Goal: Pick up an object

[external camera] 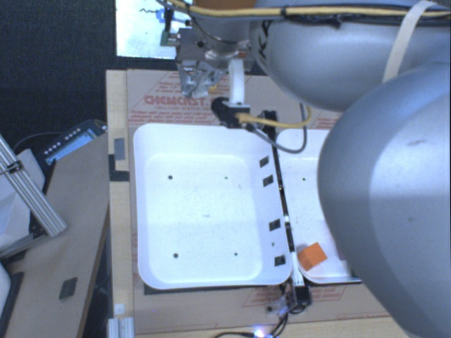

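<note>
An orange block lies in the near left corner of the right bin, close to the divider between the bins. My gripper hangs high above the far edge of the left bin, over the cardboard behind it. Nothing shows between its metal fingers. The grey arm covers most of the right bin.
The bench carries brown cardboard with red print under the bins. A slanted metal rail and a small device sit on the table to the left. Cables lie at the front edge near the divider.
</note>
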Controlling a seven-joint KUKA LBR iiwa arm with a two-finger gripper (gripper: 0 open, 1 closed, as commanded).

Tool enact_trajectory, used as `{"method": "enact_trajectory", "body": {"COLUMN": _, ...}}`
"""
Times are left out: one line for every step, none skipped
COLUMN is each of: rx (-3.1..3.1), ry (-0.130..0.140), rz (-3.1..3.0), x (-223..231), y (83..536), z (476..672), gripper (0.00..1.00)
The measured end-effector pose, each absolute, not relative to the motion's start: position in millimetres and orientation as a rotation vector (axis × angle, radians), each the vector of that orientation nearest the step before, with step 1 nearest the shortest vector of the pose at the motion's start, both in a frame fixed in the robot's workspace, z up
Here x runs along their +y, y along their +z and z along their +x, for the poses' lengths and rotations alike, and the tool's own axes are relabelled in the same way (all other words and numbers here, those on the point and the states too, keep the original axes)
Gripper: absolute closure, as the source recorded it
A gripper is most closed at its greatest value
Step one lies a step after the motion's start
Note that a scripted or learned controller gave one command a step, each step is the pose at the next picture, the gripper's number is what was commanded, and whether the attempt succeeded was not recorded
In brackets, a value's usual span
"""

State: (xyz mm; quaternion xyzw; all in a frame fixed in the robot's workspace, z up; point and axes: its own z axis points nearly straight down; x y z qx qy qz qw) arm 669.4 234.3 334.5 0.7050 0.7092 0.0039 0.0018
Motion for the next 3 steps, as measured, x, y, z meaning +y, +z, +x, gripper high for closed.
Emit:
{"method": "enact_trajectory", "body": {"rx": 2.227, "ry": 0.012, "rz": 2.211, "x": 234.6, "y": 400.7, "z": 668.8, "gripper": 1.00}}
{"method": "enact_trajectory", "body": {"rx": 2.226, "ry": -0.013, "rz": 2.223, "x": 234.2, "y": 281.1, "z": 667.0, "gripper": 1.00}}
{"method": "enact_trajectory", "body": {"rx": 2.224, "ry": 0.011, "rz": 2.214, "x": 234.3, "y": 346.0, "z": 669.2, "gripper": 1.00}}
